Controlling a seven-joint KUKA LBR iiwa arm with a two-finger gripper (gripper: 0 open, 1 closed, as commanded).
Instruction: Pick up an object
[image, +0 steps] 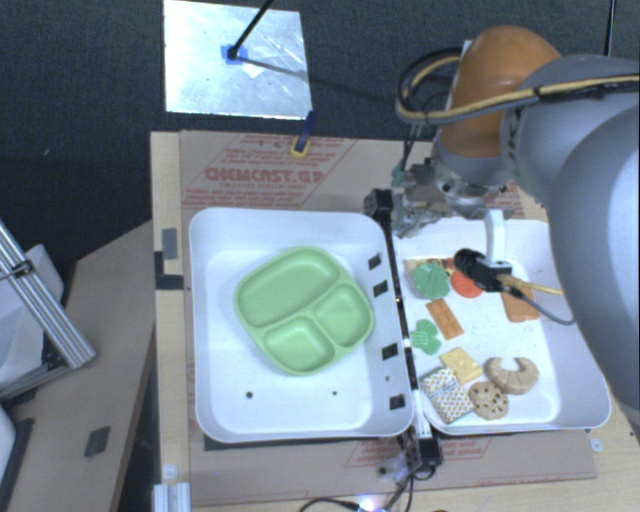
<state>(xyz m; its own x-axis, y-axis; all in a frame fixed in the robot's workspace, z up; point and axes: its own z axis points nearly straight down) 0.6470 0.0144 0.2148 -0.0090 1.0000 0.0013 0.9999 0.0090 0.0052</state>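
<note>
Just below jaws (415, 215): green toy (432, 279).

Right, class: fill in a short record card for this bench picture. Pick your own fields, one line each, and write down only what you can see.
left bin: holds a green three-compartment tray
right bin: holds small food-shaped pieces
pieces: croissant, chocolate-chip cookie, checkered cracker, yellow square, red round piece, green leafy pieces
arm: reaches in from the right, over the right bin
gripper: above the far end of the divider between the bins
held object: none seen between its fingers
</note>
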